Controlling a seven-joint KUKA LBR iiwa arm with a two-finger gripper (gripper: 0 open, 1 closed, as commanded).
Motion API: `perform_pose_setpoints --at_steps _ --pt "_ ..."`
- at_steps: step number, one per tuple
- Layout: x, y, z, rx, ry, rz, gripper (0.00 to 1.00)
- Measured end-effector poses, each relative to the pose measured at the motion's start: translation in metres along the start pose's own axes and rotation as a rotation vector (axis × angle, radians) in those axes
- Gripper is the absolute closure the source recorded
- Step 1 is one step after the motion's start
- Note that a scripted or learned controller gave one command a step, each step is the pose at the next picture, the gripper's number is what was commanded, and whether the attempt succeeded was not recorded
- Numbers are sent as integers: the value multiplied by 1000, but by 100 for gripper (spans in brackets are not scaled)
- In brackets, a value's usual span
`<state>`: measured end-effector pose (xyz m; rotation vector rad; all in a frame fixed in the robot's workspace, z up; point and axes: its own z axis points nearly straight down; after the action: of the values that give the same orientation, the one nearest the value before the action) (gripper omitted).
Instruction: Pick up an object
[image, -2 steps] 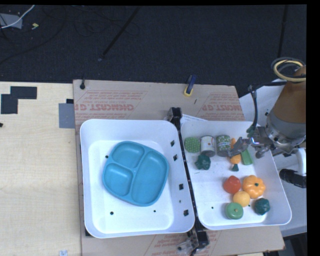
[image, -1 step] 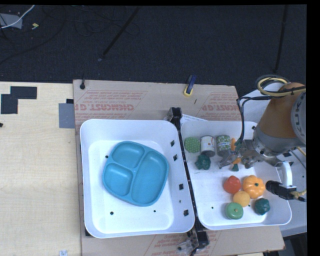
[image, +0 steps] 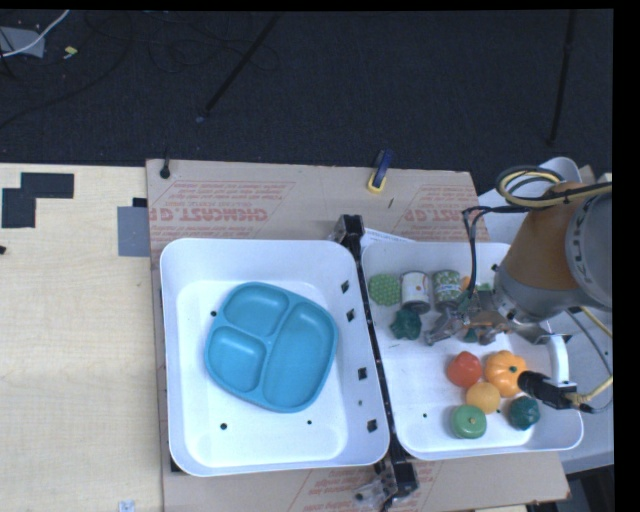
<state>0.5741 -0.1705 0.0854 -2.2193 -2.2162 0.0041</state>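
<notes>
My gripper (image: 447, 326) is low in the right bin (image: 420, 440), reaching in from the right beneath the arm's orange band. It hangs just right of a dark teal object (image: 406, 323) and just below a green can (image: 446, 287); whether it touches either is unclear. A white-grey can (image: 414, 290) and a green round piece (image: 383, 289) lie at the bin's back left. In front of the gripper sit a red tomato (image: 463, 369), an orange fruit (image: 503, 372), a yellow fruit (image: 482, 397), a green disc (image: 467, 422) and a dark green ball (image: 522, 411).
The left bin (image: 185, 440) holds a blue divided plate (image: 270, 345). A black divider (image: 362, 330) runs between the two bins. Cables (image: 520, 182) loop above the arm at the right. A blue-yellow clip (image: 379, 172) lies on the cardboard behind the bins.
</notes>
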Motion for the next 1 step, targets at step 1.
perform_pose_setpoints --at_steps 1 --pt "-1 0 -12 0 0 4 100"
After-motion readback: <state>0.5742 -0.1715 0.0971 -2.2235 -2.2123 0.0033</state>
